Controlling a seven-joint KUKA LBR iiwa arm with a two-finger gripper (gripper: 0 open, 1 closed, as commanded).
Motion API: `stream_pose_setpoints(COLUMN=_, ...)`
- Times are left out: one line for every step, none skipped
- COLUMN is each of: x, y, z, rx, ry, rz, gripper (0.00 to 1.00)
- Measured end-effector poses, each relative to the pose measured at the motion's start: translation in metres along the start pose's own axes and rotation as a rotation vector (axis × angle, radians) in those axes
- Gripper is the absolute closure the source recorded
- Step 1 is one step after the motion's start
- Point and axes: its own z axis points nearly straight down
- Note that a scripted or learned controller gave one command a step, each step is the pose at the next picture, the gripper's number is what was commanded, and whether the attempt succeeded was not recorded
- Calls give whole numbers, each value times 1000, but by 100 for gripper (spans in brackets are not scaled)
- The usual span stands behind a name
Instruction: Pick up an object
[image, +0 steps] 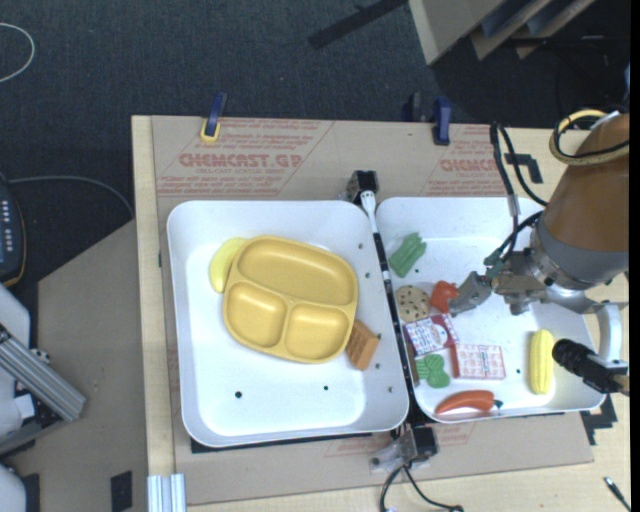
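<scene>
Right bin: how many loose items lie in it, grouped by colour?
In the white right bin:
Green: 2, ridged piece, small lump
Red or orange: 2, sausage, piece by gripper
Yellow: 1, corn cob
Brown: 1, speckled cookie
Red-white packets: 2
Total: 8

Divided plate (290, 300) in left bin (200, 390)

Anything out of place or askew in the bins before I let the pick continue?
Mostly normal clutter. In the left bin, the yellow divided plate sits askew, overlapping a flat yellow piece at its upper left, and a brown block leans against its lower right edge. The gripper is beside an orange-red toy.
</scene>
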Motion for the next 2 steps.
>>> stream_pose_setpoints(x=0, y=3, z=-6, rx=-13, ry=-2, rz=-3, gripper=0)
stream_pose_setpoints(x=-1, y=-1, z=38, rx=-6, ry=0, rz=-2, gripper=0)
